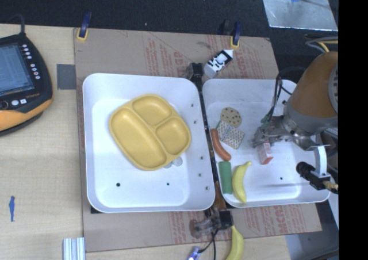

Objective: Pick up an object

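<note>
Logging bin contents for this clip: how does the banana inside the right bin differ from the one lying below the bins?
The banana in the right bin shows whole, its tip greenish, lying against a green object. The banana below the bins lies on the brown cardboard, cut off by the picture's bottom edge and plain yellow where visible. The first is inside a bin, the second outside both. Both are yellow, curved and lie roughly top to bottom.

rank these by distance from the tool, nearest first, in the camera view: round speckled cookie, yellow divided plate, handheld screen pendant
1. Round speckled cookie, in the right bin, just left of the tool.
2. Yellow divided plate, in the left bin.
3. Handheld screen pendant, on the bench at the far left edge.
</note>
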{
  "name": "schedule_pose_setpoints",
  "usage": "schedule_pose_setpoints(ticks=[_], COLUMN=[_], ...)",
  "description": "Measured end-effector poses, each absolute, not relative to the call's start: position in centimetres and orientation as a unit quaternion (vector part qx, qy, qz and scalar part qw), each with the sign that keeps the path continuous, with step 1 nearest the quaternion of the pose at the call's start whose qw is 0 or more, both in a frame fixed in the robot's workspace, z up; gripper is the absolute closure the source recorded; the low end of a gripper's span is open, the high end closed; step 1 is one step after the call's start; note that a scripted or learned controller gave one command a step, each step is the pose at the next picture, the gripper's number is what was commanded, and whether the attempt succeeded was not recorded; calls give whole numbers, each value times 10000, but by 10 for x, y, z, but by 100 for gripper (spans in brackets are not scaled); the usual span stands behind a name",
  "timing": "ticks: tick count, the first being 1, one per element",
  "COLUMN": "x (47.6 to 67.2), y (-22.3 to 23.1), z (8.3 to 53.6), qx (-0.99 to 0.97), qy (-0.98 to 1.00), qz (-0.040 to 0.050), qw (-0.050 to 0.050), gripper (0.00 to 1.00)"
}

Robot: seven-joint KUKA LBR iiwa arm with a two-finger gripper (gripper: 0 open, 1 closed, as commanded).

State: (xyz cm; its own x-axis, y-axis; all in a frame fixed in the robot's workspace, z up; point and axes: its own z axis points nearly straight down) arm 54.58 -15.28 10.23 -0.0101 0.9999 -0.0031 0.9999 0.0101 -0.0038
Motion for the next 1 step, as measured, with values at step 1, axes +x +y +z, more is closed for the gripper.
schedule_pose_setpoints(ticks=[1], x=[579], y=[-84], z=[192], qx=[-7054], qy=[-7088], qz=[5], qw=[11], gripper=[100])
